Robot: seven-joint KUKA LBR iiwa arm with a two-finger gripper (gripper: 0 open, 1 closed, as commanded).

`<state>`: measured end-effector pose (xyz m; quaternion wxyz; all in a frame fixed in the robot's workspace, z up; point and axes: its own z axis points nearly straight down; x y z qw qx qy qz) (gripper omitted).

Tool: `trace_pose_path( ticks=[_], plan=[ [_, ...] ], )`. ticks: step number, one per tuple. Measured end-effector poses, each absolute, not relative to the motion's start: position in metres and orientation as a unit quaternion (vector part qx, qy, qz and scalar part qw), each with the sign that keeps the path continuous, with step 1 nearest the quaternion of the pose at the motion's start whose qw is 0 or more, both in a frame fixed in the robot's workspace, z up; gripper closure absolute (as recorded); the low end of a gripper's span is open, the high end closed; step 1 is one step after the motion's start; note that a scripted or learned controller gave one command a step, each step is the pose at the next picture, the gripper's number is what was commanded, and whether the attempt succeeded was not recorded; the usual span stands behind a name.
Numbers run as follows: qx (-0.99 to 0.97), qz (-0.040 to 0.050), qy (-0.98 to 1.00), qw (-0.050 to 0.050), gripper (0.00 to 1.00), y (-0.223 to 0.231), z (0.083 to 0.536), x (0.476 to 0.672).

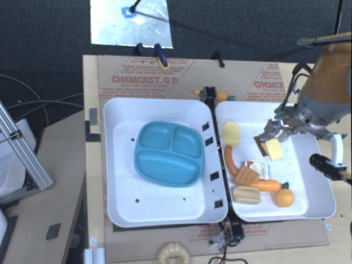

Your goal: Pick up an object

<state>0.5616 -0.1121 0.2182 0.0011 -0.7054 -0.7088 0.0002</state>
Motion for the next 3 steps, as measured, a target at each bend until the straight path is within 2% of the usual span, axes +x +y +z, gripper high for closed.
trace_pose_path(
  ticks=[1,2,3],
  plan=[
    [-0.705,0.0002,-0.710,0.002,1.00,-0.077,0.214,0.520],
    [-0.705,-0.0007,-0.709,0.000,1.00,-0.065,0.228,0.505],
    [-0.705,0.0002,-0.709,0.001,1.00,-0.056,0.214,0.508]
  ],
)
